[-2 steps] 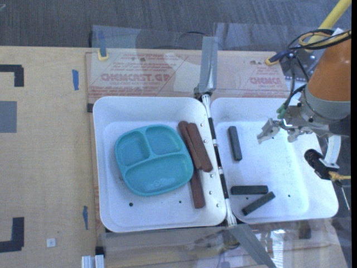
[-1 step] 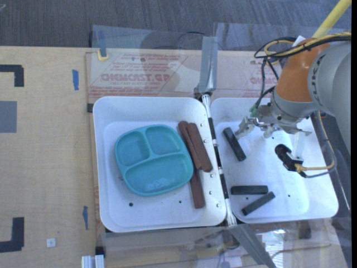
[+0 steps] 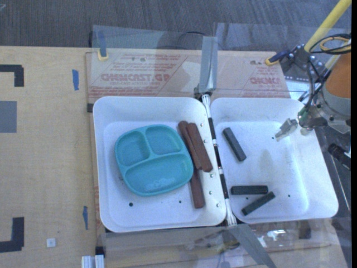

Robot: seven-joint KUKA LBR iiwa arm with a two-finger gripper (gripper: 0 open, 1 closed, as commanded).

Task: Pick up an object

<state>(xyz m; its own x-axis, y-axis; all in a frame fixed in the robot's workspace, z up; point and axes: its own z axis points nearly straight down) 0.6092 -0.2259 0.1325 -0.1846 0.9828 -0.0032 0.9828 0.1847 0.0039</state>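
End effector hangs over right bin near dark grey bar.

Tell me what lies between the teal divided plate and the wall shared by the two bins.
In the camera view, two brown sticks lie between the teal plate and the shared wall, leaning along the plate's right edge.

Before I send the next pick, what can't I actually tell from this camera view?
- Gripper over the right white bin: small and blurred, so open or shut is unreadable, as is its height above the floor.
- Grey arm with orange band: cut off by the right edge.
- Brown wooden sticks beside the teal divided plastic plate: overlapping; count unclear.
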